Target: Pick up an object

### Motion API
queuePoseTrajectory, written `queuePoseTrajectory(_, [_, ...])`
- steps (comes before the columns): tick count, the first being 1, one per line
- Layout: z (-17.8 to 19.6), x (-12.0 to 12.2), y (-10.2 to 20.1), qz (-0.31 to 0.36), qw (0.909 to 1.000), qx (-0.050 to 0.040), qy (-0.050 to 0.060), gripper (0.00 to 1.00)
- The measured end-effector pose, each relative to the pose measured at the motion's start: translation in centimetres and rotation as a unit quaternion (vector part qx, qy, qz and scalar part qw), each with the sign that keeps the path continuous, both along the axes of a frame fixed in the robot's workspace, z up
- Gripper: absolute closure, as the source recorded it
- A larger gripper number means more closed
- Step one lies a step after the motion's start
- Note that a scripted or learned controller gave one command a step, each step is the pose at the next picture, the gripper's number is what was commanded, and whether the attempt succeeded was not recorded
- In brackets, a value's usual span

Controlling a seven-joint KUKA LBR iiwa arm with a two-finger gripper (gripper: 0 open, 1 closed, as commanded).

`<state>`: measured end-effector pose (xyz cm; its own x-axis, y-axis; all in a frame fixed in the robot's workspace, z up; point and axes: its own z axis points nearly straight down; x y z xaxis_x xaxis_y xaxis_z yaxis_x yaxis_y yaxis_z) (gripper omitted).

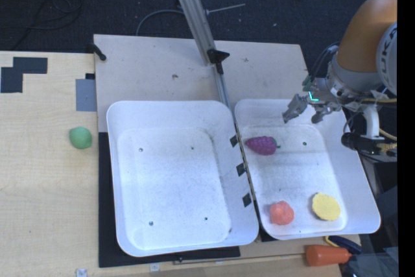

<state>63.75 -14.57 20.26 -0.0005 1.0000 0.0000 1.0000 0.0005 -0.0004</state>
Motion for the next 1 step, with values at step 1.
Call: queuePoseTrajectory(1, [-0.01,0.0,0.0,0.0,1.0,0.0,0.0,0.0])
